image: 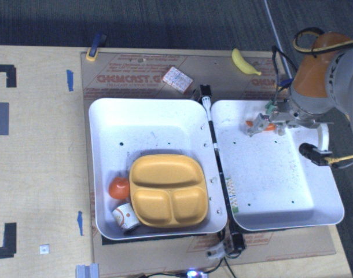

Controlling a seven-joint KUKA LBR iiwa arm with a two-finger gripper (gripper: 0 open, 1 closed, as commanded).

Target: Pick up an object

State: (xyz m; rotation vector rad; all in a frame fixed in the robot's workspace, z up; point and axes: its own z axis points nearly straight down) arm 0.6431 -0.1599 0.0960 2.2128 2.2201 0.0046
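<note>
1. We are seeing a smooth, rounded yellow divided tray (168, 189), plastic-looking with three compartments, lying in the lower part of the left bin (107, 120).
2. A glossy orange-red ball (118, 187) is touching the tray's left edge, and a small white cylinder with orange marks (124, 216) is lying just below it.
3. The gripper (263, 124) is hovering over the upper part of the right bin (315, 213), with something small and orange (269, 127) at its tip; we cannot tell how the fingers are set.
4. Both bins are sitting on brown printed cardboard (136, 77) over a pale wooden tabletop (37, 155).
5. A yellow banana (245, 62) and a patterned packet (177, 79) are lying on the cardboard above the bins.
6. Dark carpet (165, 10) is running along the top of the frame.
</note>
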